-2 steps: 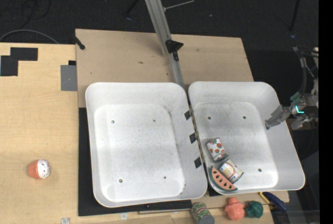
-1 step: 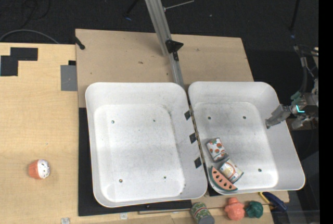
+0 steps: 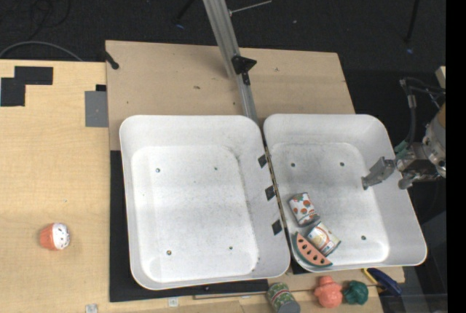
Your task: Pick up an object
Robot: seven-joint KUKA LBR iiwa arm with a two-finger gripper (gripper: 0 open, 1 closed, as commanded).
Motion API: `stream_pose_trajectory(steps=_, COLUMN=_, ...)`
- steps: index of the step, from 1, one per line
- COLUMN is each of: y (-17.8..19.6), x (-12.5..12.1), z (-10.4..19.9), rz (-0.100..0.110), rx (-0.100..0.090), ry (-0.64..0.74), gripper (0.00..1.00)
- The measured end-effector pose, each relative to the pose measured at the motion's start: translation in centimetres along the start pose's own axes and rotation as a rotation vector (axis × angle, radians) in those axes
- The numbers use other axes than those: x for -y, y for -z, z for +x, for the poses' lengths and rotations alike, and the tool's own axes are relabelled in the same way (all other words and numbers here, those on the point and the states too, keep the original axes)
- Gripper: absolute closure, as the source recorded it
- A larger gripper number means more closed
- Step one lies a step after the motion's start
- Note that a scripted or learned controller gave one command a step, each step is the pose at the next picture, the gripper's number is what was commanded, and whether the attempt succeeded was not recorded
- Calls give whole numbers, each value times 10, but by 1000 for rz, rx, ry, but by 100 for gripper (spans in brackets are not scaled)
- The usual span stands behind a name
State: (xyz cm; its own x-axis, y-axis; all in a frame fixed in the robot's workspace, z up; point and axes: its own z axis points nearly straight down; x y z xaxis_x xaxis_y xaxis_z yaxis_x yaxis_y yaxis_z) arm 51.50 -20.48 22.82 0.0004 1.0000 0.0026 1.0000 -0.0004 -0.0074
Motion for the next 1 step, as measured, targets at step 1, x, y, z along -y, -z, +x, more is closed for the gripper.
stream_pose_trajectory(steps=1, y=-60, x=10, z=2, rz=2, rx=-1, ry=-1, gripper=0)
